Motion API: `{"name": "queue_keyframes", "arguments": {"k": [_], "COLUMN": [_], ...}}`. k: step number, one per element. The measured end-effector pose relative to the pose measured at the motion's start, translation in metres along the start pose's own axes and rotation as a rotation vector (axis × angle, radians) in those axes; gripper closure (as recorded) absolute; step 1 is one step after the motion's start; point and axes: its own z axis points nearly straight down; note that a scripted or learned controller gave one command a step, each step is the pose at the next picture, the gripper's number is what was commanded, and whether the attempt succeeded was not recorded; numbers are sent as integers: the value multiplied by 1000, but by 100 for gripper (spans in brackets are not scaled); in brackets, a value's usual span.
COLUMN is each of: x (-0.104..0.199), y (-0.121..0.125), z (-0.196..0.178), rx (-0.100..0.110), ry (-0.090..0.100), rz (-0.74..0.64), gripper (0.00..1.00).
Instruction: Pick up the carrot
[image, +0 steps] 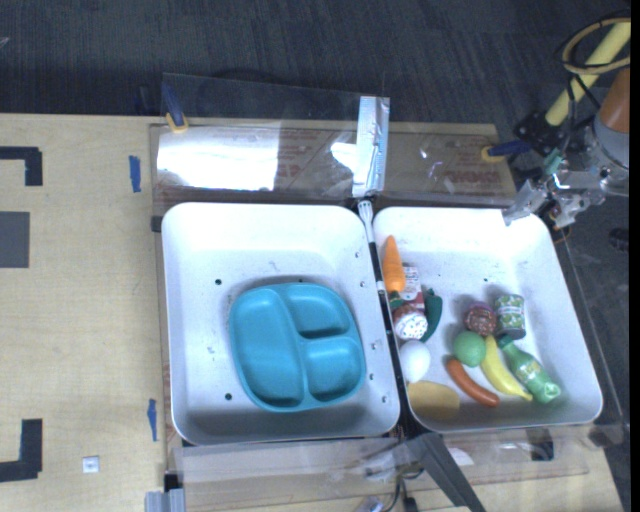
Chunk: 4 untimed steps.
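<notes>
Two white bins sat side by side on the bench; left bin (190, 300) held a blue tray (297, 345). Carrot (393, 263), orange w/ tapered tip, lay in right bin (560, 300) against its left wall. Gripper (545, 200) hovered at the bin's far right corner, holding nothing visible.

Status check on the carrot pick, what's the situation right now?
Gripper at the right bin's far right corner, holding nothing visible. Carrot lying against the bin's left wall, untouched. Strawberry and other toy food crowd its near end.
</notes>
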Motion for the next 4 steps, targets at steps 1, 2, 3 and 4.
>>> {"name": "queue_keyframes", "arguments": {"k": [1,2,3,4], "x": [51,87,140,114], "y": [-32,-51,-137,-167], "z": [-113,109,19,116], "rx": [-8,-6,-4,-11], "ry": [-5,-3,-2,-10], "rz": [-260,-542,-936,-1105], "gripper": [0,0,0,0]}}
